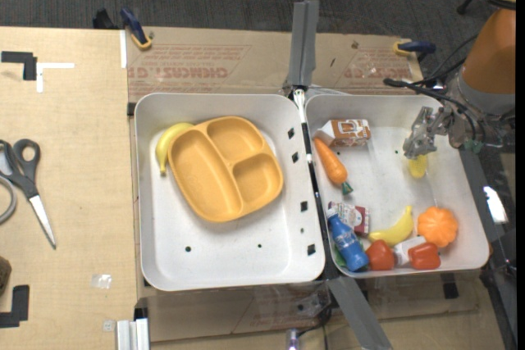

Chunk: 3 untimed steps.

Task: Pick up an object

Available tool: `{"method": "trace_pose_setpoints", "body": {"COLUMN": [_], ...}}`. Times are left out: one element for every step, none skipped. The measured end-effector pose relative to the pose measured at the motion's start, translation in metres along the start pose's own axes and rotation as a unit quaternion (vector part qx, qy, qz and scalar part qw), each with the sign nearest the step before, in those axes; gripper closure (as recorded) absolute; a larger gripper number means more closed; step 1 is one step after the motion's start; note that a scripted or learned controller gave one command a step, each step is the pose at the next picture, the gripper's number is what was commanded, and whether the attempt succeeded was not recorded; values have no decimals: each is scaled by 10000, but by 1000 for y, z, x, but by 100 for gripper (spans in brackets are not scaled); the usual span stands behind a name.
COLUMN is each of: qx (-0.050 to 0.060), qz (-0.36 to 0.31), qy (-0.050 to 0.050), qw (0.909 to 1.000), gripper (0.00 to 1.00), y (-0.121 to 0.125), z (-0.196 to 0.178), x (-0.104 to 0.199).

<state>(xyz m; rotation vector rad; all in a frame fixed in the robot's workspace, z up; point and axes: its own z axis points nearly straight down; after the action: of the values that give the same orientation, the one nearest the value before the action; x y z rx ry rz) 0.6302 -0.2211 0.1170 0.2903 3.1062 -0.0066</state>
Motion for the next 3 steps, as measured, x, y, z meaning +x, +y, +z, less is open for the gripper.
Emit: {"method": "trace_pose_setpoints", "body": {"qx": [-7,-8,-12], "qz": [30,26,-392], "qy": [94,96,78], "qw": [10000,10000,9992], "gripper": [100,0,0], "y": [7,7,1], "z": [-12,-12,24], "x": [67,67,-1]}}
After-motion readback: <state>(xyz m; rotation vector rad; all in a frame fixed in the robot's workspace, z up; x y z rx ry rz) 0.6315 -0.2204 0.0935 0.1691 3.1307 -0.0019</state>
